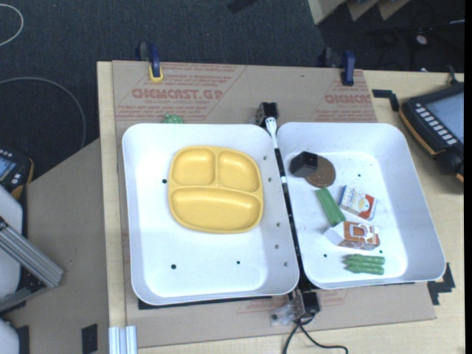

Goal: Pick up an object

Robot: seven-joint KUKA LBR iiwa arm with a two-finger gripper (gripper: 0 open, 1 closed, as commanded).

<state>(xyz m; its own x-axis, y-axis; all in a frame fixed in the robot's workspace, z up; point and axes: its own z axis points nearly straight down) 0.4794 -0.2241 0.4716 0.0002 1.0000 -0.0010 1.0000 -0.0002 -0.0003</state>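
Note:
The right bin (391,142) holds several small items. A dark block (303,163) lies on a brown disc (320,173) near its upper left. Below them is a green stick (330,206), lying at a slant. Two small white-and-orange cartons (358,202) (356,234) sit to its right, one below the other. A green pod-shaped piece (364,263) rests near the bin's front edge. The left bin (147,227) holds a yellow divided plate (216,189).
Both bins sit on a brown board (221,94) held by blue clamps (154,61) at the back. A tablet-like device (441,120) lies off the bench's right side. Cables and a connector (304,304) run at the front between the bins.

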